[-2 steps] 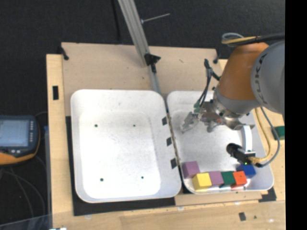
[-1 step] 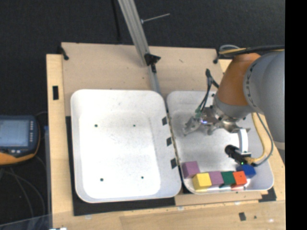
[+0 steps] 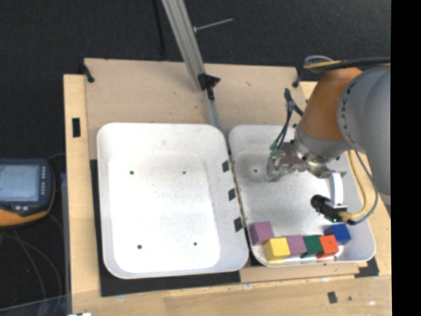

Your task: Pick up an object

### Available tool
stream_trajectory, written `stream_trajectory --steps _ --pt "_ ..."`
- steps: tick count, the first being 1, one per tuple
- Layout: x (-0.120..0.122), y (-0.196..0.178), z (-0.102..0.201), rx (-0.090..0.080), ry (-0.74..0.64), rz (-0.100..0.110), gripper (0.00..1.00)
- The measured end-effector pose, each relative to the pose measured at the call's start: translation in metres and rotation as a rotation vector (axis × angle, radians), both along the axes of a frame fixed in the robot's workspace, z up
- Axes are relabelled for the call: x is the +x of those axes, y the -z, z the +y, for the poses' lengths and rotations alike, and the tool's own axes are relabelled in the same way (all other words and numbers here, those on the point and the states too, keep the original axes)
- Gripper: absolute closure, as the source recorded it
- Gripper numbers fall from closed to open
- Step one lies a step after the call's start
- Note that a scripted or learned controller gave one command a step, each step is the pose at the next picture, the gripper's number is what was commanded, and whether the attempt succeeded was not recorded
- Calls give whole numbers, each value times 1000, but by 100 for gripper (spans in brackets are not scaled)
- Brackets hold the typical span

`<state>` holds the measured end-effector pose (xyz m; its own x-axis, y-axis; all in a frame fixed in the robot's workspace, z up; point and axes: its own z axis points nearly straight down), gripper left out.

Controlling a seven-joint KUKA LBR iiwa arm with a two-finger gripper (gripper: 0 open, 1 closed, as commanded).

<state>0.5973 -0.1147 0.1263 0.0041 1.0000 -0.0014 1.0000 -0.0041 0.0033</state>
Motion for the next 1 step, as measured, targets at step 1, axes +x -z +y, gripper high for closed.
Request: stream_trajectory --steps 1 --pt "-25 -75 73 4 -13 -4 100"
